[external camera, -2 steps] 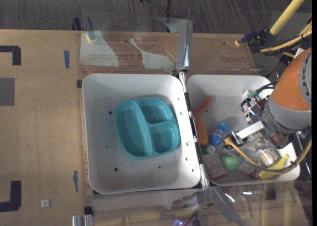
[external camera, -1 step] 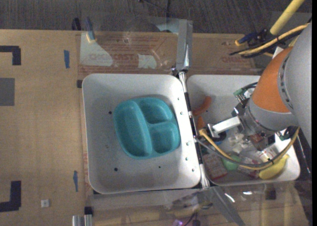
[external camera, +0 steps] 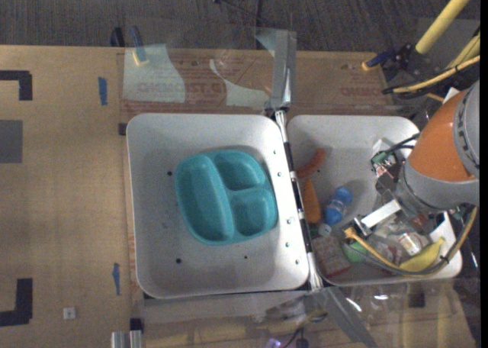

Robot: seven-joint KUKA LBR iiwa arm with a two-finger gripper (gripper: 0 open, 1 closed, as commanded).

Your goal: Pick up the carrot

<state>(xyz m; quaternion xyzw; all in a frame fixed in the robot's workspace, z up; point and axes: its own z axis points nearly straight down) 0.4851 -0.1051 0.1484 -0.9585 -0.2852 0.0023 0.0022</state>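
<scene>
The orange carrot point(external camera: 312, 192) lies along the left wall of the right bin point(external camera: 347, 136), its length running front to back. Its far end bends to the right and looks redder. My gripper point(external camera: 394, 230) hangs low over the front right part of that bin, among a clutter of small items, well to the right of the carrot. The wrist and its orange band point(external camera: 448, 148) hide much of the gripper from above. Nothing shows between the gripper and the carrot except a small blue bottle point(external camera: 338, 204).
A teal divided plate point(external camera: 226, 195) sits in the left bin point(external camera: 152, 186). In the right bin's front lie a yellow banana point(external camera: 424, 258), a green item point(external camera: 354, 250) and a clear packet point(external camera: 331, 255). The bins' shared wall runs just left of the carrot.
</scene>
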